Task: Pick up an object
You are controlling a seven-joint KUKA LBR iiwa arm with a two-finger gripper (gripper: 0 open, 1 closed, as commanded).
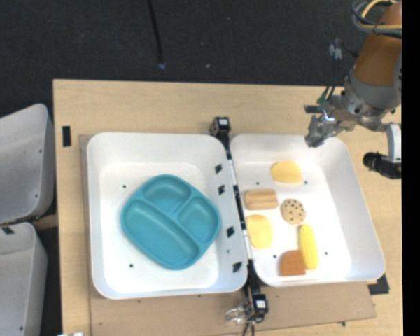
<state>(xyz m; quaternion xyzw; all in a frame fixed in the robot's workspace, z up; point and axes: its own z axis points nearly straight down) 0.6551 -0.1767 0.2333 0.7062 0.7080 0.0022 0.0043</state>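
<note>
My gripper (320, 133) hung over the right bin's (358, 208) one-o'clock rim, while six food pieces lay inside and a teal divided tray (169, 220) filled the left bin (105, 208).

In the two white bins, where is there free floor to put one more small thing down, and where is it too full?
Right white bin: bare floor along its right wall and at the far end past the pale yellow oval piece; crowded around the round speckled cookie. Left white bin: bare strips and corners around the blue compartment tray.
</note>
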